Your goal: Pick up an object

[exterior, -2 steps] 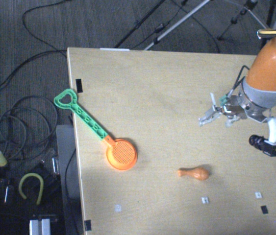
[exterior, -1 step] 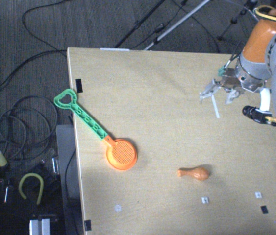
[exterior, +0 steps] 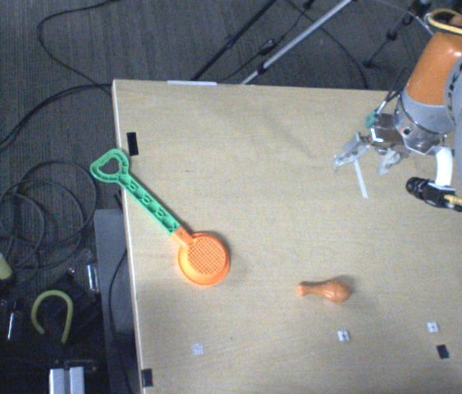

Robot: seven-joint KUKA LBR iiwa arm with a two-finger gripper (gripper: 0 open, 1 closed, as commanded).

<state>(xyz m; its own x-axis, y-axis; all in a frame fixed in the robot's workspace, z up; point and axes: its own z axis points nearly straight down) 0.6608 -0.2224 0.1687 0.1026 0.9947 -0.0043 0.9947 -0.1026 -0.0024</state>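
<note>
while the grey arm with its orange band reaches in from the right, its gripper hangs over the bare upper right of the tan bench surface, fingers spread apart with nothing between them. nearest to it, down and slightly left toward the front, lies a small orange pear-shaped object, long axis running left to right, narrow end left. farther left sits a strainer, green handle slanting to an orange mesh head.

Tan bench top with strainer and small orange gourd.
</note>
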